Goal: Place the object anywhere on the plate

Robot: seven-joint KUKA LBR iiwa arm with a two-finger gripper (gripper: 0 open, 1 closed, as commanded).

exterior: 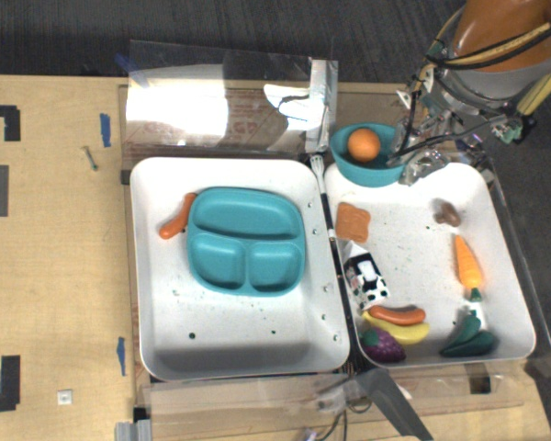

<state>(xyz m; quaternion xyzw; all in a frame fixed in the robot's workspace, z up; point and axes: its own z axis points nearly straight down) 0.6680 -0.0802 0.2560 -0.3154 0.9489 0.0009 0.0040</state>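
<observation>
Claw (421,162) poised at the far edge of the right bin (510,274), just right of a teal bowl (375,170), half lost among cables and metal fittings. Open or closed: cannot tell from this angle. Nothing seen gripped.

Black-and-white patterned carton (368,279) near the right bin's left wall; any print on it too small to read.

Inside the bowl, a smooth round orange fruit (365,143). Closest thing to the claw, yet apart from it.

Over in the left bin (156,320), a teal plate (248,239): glossy plastic, rounded corners, one wide far section and two smaller near sections. Just beside its far-left corner, a slim orange-red sausage (174,217), lying aslant on the bin floor.

Scattered across the right bin:
- flat tan square like toast (353,220), near the bowl;
- small brown lump (448,213), toward the far right;
- tapered orange carrot (467,261) along the right side, with its green end pointing near;
- dark green leafy piece (469,340) in the near right corner;
- red-brown hot dog (397,316) resting on a yellow banana (406,333);
- knobbly purple grapes (381,345) touching the banana.

Both bins white, shallow, speckled with dark flecks. Beneath and to the left, a pale wooden bench (55,274) with blue tape marks.
</observation>
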